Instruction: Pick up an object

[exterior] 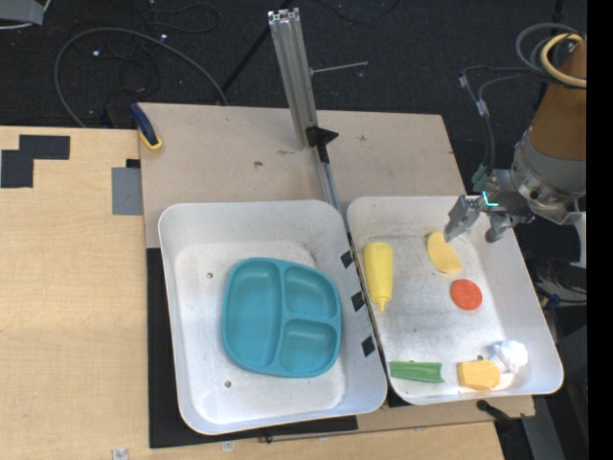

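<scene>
a teal plastic divided plate lay in the left white bin. in the right white bin, a yellow squeeze bottle lay lengthwise, nozzle toward the near edge. a small yellow oblong piece sat just below the gripper, tilted, uncontacted. jaws parted, holding nothing.

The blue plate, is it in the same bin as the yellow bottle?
No, the blue plate lies in the left bin, while the yellow bottle lies in the right bin.
</scene>
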Motion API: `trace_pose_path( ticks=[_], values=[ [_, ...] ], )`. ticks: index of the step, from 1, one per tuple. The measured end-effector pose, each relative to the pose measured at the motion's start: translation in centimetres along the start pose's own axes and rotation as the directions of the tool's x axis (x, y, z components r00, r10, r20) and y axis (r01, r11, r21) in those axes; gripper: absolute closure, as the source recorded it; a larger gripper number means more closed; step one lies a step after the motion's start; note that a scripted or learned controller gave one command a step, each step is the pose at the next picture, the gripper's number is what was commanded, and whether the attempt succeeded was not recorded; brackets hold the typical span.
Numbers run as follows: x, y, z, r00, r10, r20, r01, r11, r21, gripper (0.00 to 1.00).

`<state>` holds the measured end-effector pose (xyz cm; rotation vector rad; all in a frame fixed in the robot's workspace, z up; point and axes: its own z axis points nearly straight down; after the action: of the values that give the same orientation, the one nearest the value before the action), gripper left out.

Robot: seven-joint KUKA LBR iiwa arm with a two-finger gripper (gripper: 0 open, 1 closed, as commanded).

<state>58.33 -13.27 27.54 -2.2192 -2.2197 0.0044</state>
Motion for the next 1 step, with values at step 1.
trace_pose_path(
  ticks=[1],
  values=[
    [0.0, 0.06, -0.13, 1.0, 0.0, 0.0, 0.0, 1.0, -0.003, 0.0]
  ],
)
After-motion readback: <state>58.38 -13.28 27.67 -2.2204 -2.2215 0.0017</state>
